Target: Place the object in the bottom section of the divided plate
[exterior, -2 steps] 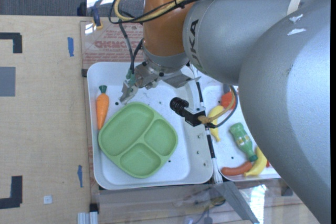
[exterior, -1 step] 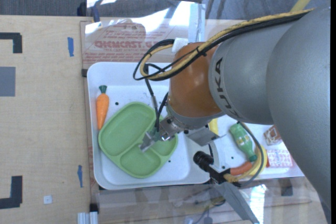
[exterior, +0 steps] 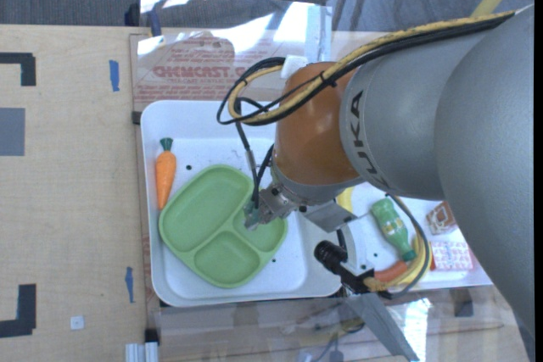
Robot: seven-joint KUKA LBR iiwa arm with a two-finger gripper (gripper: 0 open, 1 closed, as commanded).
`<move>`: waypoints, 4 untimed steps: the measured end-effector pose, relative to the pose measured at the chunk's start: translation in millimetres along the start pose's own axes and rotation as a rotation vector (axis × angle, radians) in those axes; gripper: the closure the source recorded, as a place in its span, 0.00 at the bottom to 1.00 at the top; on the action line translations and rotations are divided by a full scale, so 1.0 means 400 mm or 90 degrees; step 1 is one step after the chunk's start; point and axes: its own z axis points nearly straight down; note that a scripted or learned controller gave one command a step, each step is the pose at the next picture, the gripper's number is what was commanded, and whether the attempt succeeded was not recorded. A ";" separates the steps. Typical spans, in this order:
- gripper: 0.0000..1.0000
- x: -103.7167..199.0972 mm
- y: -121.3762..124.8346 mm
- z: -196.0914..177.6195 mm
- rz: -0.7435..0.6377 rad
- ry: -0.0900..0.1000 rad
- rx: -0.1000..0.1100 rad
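A light green divided plate [exterior: 204,203] lies in the left white bin [exterior: 170,288]. Its large section is at the upper left, a smaller one at the bottom, and another on the right. A toy carrot [exterior: 165,172] with a green top lies on the bin floor just left of the plate. My gripper [exterior: 257,216] hangs low over the plate's right side, near the ridge between the sections. The orange wrist and grey arm hide what is directly above it. I see nothing clearly held at its tip.
The right bin [exterior: 365,254] holds a green bottle [exterior: 392,225], a red-orange piece [exterior: 392,272], a yellow item [exterior: 346,201] partly under the arm, and a brown waffle-like piece [exterior: 441,219]. Black cables loop around the wrist. A wooden board lies to the left.
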 end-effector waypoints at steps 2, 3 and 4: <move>1.00 -0.151 -0.131 -0.081 0.123 0.000 0.002; 1.00 -0.003 -0.045 -0.058 0.068 0.000 0.000; 1.00 -0.021 0.099 -0.663 0.276 -0.001 0.000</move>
